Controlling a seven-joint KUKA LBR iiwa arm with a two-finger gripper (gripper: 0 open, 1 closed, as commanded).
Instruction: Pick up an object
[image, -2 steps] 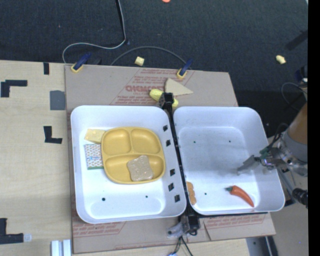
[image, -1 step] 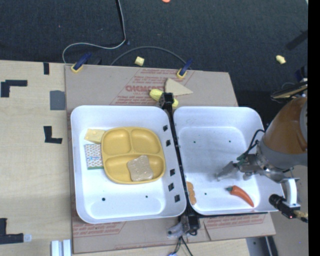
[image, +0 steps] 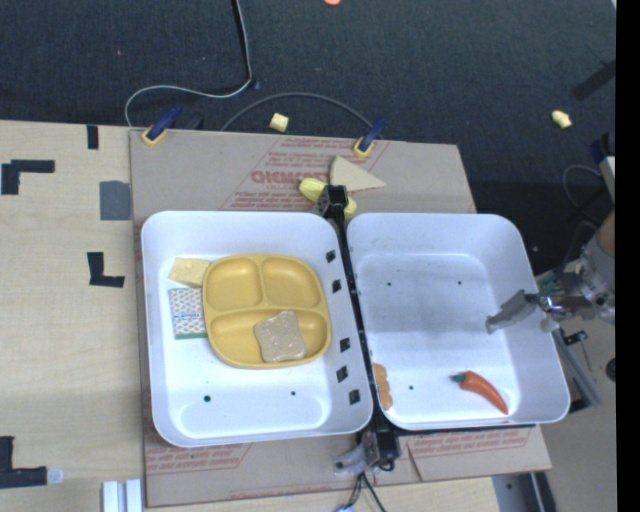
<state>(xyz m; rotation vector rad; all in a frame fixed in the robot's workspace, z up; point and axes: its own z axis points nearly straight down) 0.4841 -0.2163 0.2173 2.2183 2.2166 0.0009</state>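
Observation:
My gripper (image: 508, 313) reaches in from the right and hovers over the right rim of the right bin (image: 430, 235); nothing shows in its grasp. Below it, near that bin's front right corner, lies an orange carrot-shaped toy with a green tip (image: 481, 389). A small brown-orange piece (image: 380, 386) rests against the right bin's left wall near the front. In the left bin (image: 240, 420) a yellow divided plate (image: 250, 285) carries a slice of bread (image: 280, 337). A pale yellow wedge (image: 187, 271) and a checkered block (image: 186, 311) lie left of the plate.
A row of black clips (image: 342, 330) runs along the seam between the bins. Behind the bins, a yellow clamp (image: 336, 201) and a tan wedge (image: 355, 175) sit on the cardboard. Cables run across the dark floor beyond.

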